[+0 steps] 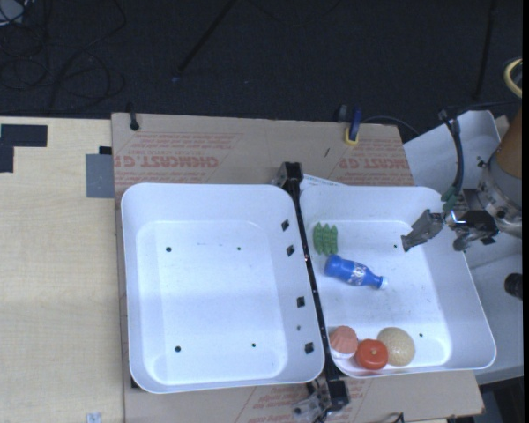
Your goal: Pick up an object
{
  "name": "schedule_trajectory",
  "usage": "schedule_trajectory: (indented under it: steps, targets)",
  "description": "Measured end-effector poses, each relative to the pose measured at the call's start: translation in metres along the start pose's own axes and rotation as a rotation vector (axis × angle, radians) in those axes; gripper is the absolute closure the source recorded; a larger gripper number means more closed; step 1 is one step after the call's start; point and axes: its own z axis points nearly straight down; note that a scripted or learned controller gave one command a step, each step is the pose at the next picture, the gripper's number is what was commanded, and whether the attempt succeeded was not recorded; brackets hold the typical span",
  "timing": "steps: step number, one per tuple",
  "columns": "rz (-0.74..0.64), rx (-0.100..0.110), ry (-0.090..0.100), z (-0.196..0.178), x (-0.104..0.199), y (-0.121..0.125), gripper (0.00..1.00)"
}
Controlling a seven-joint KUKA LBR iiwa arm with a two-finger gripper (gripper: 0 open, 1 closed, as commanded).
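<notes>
I'm eyeing small blue plastic bottle (353, 272) lying in right white bin (476, 320): probably light, stiff, slippery; taking mid-body. Hand (441, 233) hovering spread, pinching nothing.

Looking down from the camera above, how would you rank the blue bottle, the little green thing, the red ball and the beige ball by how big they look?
1. blue bottle, the longest.
2. beige ball.
3. red ball and green thing: they look much alike, so I won't rank them.
</notes>
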Motion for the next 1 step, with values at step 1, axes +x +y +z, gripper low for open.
schedule_trajectory:
  steps: [1]
  targets:
    - [0.006, -0.002, -0.002, -0.0431, -0.0523, -0.054, 0.0]
